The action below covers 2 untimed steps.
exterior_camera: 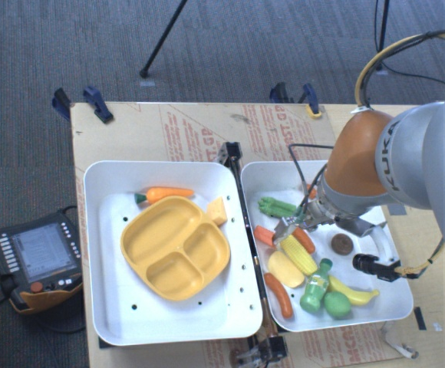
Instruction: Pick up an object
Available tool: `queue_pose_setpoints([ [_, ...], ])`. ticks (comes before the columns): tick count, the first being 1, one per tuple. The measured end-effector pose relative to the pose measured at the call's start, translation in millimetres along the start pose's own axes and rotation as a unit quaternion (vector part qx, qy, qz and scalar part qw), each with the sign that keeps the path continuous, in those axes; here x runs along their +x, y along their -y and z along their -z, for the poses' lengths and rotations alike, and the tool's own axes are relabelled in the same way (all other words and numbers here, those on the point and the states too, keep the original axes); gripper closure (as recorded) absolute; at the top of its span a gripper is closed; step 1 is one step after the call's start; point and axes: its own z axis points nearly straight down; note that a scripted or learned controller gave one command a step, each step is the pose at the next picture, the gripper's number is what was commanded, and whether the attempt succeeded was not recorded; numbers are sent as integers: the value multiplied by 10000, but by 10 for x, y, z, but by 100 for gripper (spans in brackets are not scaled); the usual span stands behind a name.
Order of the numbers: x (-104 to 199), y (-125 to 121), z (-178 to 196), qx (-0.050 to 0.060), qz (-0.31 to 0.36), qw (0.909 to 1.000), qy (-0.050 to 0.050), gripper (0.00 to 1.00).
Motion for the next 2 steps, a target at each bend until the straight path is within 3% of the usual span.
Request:
queue_pose_setpoints([
  [1, -6, -1, 104, -3, -24, 10000, -2, 100],
  [2, 323, -398, 1145, -20, 18, 10000, 11, 100],
])
